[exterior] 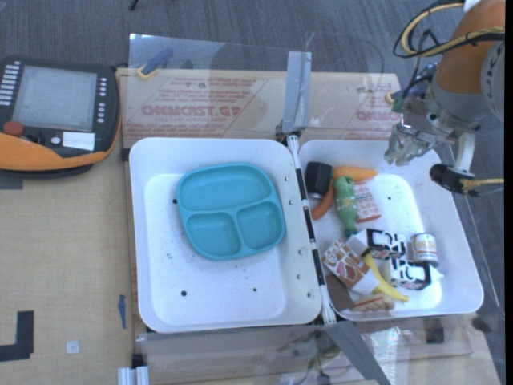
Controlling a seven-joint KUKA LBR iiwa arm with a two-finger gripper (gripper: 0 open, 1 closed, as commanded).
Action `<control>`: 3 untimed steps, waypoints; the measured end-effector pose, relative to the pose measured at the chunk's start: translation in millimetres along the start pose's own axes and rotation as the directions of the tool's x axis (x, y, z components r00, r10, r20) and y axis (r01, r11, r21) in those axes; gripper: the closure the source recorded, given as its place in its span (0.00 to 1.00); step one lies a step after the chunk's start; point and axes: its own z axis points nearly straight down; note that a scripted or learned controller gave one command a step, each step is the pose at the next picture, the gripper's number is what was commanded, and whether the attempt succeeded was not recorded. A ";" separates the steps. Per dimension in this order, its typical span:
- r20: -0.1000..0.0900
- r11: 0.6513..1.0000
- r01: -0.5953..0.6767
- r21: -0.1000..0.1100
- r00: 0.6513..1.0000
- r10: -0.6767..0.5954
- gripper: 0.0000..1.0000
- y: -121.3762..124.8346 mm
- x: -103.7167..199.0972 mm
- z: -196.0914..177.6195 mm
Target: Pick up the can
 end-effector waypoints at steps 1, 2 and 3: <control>0.000 0.995 0.096 -0.002 0.995 -0.096 1.00 -43.0 -21.5 -58.5; 0.000 0.995 0.096 0.005 0.995 -0.096 1.00 -42.8 -21.6 -63.9; 0.000 0.995 0.095 0.010 0.996 -0.095 1.00 -42.4 -22.2 -69.8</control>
